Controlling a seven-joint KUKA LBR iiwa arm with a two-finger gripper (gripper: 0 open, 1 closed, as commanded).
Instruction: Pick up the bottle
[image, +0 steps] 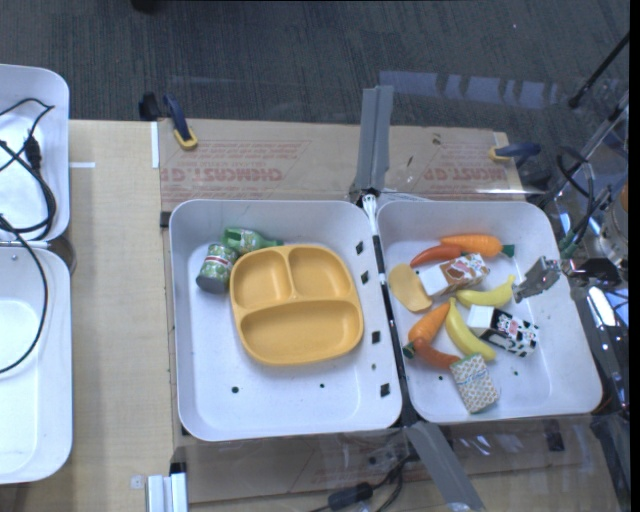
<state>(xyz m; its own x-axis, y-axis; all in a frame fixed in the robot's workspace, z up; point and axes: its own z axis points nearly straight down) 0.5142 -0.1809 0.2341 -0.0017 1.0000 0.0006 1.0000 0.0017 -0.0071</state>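
Lying in the left bin (190, 330), far left of the end effector (535, 280) and across the divider: bottle (215, 268), small, green-labelled, grey-capped, touching the yellow plate (296, 302), long axis running upper-right to lower-left. End effector hangs over the right bin (570, 395); grip state cannot be told.

arm: mostly hidden at right edge | hand (537, 278): small, grey metal, angular; dark cables nearby
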